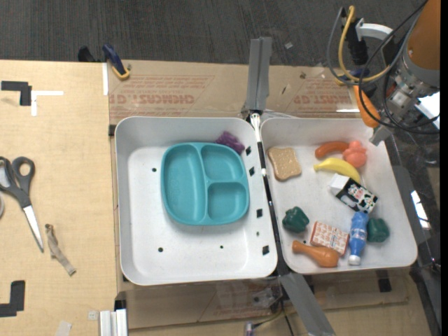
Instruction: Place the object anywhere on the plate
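Observation:
A teal plate (206,184) with three compartments lies in the left white bin (140,257). A small purple object (229,141) rests just beyond the plate's far rim. My gripper (382,129) hangs over the far right corner of the right bin (399,257), partly cut off by the arm's wrist and cables. Below it lie an orange sausage (330,149), a pink-orange toy (355,154) and a banana (337,166). Nothing is seen held.
The right bin also holds a bread slice (284,163), a black-and-white carton (355,196), a green pepper (295,219), a cracker box (329,236), a blue bottle (358,236), a green lump (378,229) and a drumstick (315,253). Scissors (21,194) lie at the left.

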Tool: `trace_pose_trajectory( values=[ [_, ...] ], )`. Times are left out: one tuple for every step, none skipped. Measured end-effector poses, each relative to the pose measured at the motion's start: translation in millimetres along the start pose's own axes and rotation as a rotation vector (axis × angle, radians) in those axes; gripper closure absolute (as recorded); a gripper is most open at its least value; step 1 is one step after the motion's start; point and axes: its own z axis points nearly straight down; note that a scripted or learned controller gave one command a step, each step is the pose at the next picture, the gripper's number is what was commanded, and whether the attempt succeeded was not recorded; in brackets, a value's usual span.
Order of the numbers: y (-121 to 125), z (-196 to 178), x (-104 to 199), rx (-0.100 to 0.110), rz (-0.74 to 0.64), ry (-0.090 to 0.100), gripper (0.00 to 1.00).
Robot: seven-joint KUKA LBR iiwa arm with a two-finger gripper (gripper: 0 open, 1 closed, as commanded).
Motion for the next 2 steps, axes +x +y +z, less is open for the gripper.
trace_pose_trajectory(
  values=[
    [11,5,11,-0.001,-0.282,0.003,1.0],
    [16,71,15,-0.001,-0.475,0.002,1.0]
  ],
)
